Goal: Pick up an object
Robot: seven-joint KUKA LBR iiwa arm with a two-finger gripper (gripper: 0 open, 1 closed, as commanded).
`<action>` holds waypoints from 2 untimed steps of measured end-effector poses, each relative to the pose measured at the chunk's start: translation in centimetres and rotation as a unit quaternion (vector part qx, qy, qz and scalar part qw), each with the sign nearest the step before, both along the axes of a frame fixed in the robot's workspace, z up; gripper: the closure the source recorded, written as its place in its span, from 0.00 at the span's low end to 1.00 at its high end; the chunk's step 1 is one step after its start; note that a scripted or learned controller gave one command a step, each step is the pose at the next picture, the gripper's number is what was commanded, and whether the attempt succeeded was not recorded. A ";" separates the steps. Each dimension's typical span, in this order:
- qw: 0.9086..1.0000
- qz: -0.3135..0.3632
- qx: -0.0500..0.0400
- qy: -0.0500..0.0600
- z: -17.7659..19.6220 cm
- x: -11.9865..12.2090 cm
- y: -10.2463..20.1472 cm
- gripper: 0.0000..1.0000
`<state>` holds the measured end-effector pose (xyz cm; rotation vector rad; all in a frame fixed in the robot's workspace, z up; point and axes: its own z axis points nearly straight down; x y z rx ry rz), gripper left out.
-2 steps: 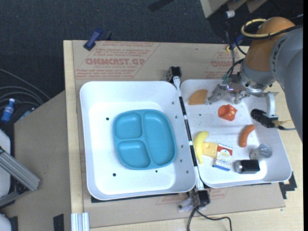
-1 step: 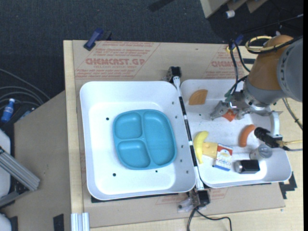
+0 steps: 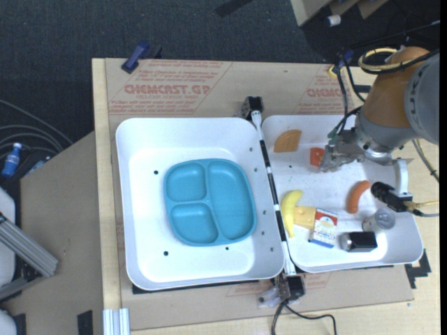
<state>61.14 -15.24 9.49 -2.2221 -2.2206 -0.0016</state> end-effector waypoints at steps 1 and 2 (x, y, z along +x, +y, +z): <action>1.000 0.000 0.000 0.000 0.0 0.0 0.0 0.00; 1.000 0.000 0.000 -0.001 1.0 0.0 0.0 1.00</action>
